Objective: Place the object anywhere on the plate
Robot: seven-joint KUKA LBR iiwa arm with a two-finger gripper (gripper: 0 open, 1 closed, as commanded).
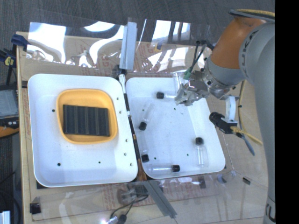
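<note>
Nearest the camera, along the front wall of the right bin (212,125), a clear vial (161,170) lies on its side, its black cap toward the right. Just left of it, close to the bin's front-left corner, is a small black cap (145,158); whether a clear body is attached cannot be made out. Toward the front-right corner a second vial (200,154) lies with its black cap pointing away from the camera.

Further back, near the bin's left wall, a third vial (144,117) lies at a slant, cap toward the camera. Beyond it, in the back half of the bin, sits another black cap (160,95), well apart from the rest.

All of these are in the right bin. The plate (84,96), yellow with a dark ridged panel at its middle, sits in the left bin (42,162), and no vial is on it.

At the back right of the right bin the claw (186,97) hangs low over the floor, just right of the far cap. Whether it is apart or together cannot be told, nor whether anything is in it. Behind it the grey arm (261,55) with its orange band (231,41) reaches in over the counter (70,202).
</note>
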